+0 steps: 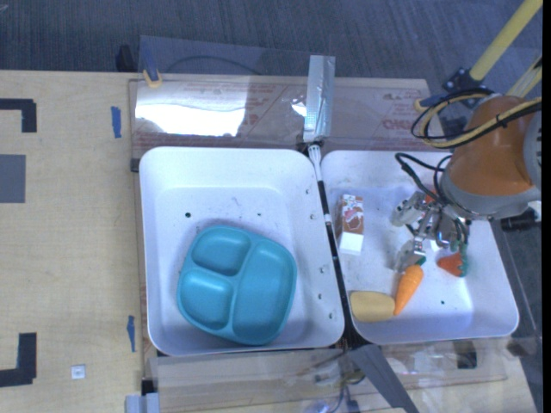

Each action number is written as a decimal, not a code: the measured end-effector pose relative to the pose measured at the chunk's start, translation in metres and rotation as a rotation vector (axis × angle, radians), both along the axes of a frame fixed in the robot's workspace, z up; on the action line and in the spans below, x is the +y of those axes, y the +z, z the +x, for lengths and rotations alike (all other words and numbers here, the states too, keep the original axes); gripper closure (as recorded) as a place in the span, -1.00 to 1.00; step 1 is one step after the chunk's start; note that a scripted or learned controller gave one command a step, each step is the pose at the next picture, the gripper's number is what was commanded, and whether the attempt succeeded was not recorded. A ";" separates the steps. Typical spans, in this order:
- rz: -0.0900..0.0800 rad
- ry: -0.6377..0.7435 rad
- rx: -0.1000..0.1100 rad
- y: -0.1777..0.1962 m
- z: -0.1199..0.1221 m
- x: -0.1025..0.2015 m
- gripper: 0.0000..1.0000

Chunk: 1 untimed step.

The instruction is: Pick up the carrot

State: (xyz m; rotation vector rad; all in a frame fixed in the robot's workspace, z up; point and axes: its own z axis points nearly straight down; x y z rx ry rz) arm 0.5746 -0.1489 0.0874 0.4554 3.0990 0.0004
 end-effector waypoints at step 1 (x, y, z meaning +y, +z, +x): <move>-0.005 0.035 -0.009 0.094 0.022 -0.038 -1.00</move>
